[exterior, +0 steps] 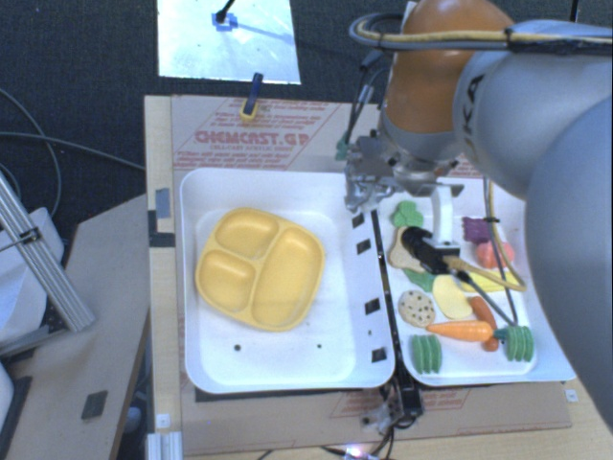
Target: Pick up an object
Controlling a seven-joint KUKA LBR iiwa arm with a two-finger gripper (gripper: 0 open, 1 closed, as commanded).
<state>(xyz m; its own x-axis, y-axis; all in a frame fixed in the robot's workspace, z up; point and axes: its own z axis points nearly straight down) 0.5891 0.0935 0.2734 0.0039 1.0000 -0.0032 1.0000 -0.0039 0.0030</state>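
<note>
Gripper (369, 195): above the far end of the seam between the 2 bins; open or closed, cannot tell. Target: 1 toy carrot (460, 332), right bin (469, 374), near the front rim. Advice: centre overhead, align across the carrot, and descend straight, clear of the nearby cookie (415, 307).

The arm (551, 132) is a thick, smooth shell of pale grey, just right of the orange band (445, 60), which is glossy and rounded like a dome. Black and yellow cables (431, 36) loop across the band's top. Dark letters (471, 94) mark the grey beside the band. Below the band sits a silvery ring (417, 149), then the dull metal gripper (367, 192).
</note>
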